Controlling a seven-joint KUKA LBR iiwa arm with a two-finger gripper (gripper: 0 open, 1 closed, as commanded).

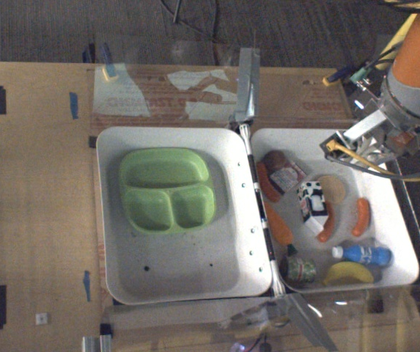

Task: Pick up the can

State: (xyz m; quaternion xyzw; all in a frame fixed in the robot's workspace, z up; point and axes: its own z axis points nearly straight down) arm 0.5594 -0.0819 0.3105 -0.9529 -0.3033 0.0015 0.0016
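Two bins: white and shallow, side by side on the desk. The left bin bears a green divided tray. The right bin holds the toy food.
Can: small and dark green, in the right bin's lower corner on the view's left, close against the wall between the bins. I cannot tell whether it stands upright or lies on its side.
Neighbours: a banana lies just beside the can on the view's right, with a blue bottle above the banana. A carrot lies along the dividing wall, just above the can.
Tool: it hangs over the right bin's upper right part, well apart from the can. I cannot tell whether it is released or clenched.
Step in hand: most likely the approach, since the can is not yet reached.
Doing it well: cross high over the milk carton and the sausages, then descend straight over the can. The closing line should avoid both the wall and the banana.
Risk: the corner leaves little room. A slanted descent could nudge the carrot or jam the can against the wall.
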